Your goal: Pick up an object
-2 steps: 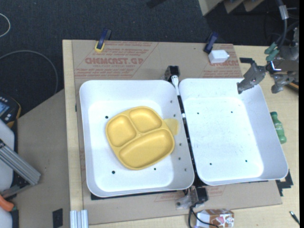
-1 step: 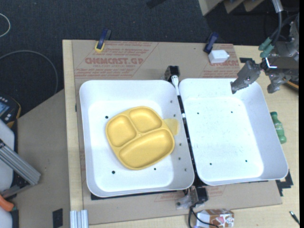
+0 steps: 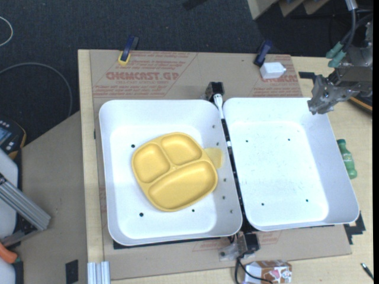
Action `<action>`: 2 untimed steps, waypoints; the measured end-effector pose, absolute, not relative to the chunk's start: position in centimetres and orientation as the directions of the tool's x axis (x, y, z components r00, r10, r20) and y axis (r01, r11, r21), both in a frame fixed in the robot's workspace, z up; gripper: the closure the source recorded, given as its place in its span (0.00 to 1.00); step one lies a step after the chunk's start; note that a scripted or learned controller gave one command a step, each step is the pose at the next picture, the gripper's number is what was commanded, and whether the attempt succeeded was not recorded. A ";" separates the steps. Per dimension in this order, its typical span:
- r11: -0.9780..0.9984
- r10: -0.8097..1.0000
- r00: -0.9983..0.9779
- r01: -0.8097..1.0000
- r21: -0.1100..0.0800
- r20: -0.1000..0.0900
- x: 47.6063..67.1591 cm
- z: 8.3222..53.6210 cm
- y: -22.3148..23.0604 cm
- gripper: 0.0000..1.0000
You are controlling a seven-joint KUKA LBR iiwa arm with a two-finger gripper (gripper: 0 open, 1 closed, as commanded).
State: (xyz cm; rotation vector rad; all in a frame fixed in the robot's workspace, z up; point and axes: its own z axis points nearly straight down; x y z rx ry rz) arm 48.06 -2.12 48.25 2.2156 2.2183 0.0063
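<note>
gripper [image 3: 320, 102], grip state unreadable, hangs far right of the yellow divided plate [image 3: 174, 171]; cross over, then pinch the plate's raised rim, not its flat wells.

— What kind of place is this?

— A robotics lab or test bench. Two shallow white plastic bins [image 3: 118, 218] sit side by side on a pale wooden bench board [image 3: 95, 158] still printed with a red maker's name, held at twelve o'clock by a blue-and-yellow spring clamp [image 3: 127, 50] and a dark blue clamp [image 3: 262, 52].

— Anything else?

— Dark carpet [image 3: 89, 10] lies beyond the board. A slotted aluminium frame rail [image 3: 23, 205] crosses at eight o'clock, loose black cables [image 3: 240, 265] hang at six, and the grey gripper [image 3: 323, 102] reaches in at two o'clock.
</note>
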 end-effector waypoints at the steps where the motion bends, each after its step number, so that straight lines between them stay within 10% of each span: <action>1: 0.000 1.000 0.000 1.000 -0.011 0.000 47.9 38.4 -0.6 1.00; 2: 0.010 1.000 -0.010 1.000 0.006 0.003 48.0 42.3 7.7 1.00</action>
